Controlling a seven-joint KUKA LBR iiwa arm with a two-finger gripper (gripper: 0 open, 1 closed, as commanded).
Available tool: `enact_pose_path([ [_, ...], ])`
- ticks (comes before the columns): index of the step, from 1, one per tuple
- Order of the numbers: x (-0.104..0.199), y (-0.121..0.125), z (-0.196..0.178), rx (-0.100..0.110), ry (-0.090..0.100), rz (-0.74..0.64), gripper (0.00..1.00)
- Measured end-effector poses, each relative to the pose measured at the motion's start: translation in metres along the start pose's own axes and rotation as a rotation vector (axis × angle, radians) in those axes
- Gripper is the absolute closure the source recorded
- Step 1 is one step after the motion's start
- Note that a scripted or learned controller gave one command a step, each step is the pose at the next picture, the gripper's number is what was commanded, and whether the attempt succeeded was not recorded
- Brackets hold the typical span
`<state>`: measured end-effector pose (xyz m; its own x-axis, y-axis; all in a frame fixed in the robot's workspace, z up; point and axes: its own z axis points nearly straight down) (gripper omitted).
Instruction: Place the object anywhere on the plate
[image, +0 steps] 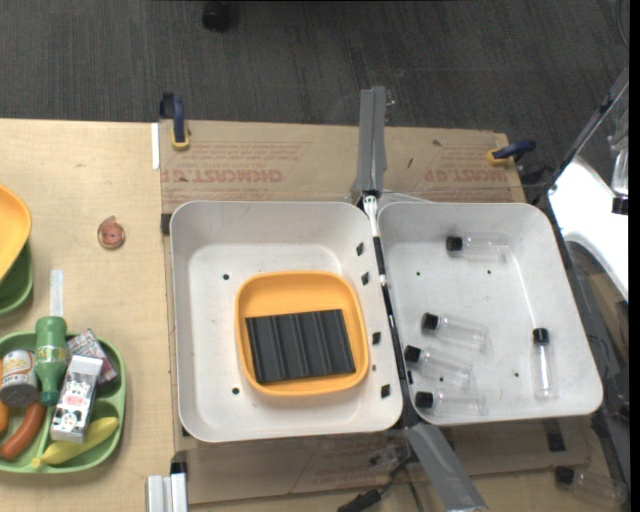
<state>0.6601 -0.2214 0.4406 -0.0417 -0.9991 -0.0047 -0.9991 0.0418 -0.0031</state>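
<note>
An orange square plate (300, 285) lies in the middle of the left white bin (200, 330). A dark grey ribbed slab (300, 346) rests flat on the plate and covers most of its floor. In the right white bin (565, 290) lie several clear vials with black caps. One vial (475, 243) is near the back, one (541, 360) is by the right wall, and three are on the left side (452, 331), (437, 362), (450, 402).
A green tray (110, 425) of toy food and a bottle stands on the wooden bench at the lower left. A yellow bowl (10, 235) is at the left edge, with a small pink disc (111, 234) nearby. Clamps (176, 120) hold cardboard behind the bins.
</note>
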Motion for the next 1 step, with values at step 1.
enact_pose_path([
  [1, 0.0024, 0.0586, -0.0005, -0.003, -0.001, -0.347, 1.0],
])
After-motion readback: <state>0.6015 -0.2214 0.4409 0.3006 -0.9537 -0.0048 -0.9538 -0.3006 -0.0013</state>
